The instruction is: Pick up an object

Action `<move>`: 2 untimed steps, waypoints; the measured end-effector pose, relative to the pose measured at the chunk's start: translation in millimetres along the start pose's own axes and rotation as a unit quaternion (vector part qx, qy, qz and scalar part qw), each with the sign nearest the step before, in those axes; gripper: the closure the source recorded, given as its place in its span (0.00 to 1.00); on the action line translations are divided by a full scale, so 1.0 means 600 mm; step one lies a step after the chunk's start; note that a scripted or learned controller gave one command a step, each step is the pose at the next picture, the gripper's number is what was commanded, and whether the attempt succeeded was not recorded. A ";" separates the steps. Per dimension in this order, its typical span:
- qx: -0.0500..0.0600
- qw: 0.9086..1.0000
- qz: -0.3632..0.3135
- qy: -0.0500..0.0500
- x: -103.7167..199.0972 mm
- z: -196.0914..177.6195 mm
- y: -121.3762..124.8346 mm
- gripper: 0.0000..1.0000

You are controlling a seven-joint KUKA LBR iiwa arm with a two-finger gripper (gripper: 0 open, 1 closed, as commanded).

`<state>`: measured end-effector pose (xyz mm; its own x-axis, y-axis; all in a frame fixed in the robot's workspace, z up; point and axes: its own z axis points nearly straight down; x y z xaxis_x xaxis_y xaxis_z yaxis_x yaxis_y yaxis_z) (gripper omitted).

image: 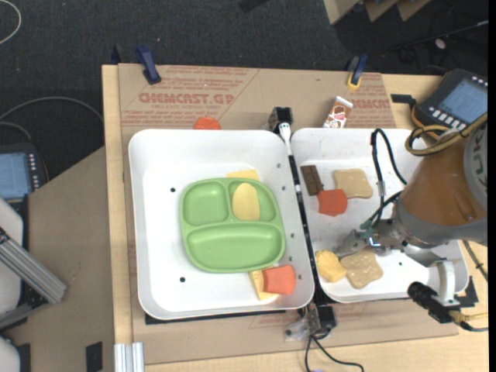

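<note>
While the tan toast-shaped toy slice (362,269) lies flat near the front of the right white bin (403,142), touching a yellow rounded toy piece (331,266), the grey two-finger gripper (358,239) sits low just behind it. Can't tell the claw's state. Looks like the approach step, nothing held. Next move likely needs a short forward shift, then descend. Green divided plate (231,225) in left bin is well apart.
</note>
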<state>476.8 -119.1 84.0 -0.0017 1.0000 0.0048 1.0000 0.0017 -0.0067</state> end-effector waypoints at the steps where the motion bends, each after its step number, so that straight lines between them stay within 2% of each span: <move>1: -0.007 1.000 0.002 -0.005 -0.098 -0.003 0.100 0.00; 2: -0.005 1.000 -0.001 -0.003 -0.013 -0.002 0.143 0.00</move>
<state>562.4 -126.5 84.5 -0.0044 1.0000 -0.0005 1.0000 0.0044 0.0031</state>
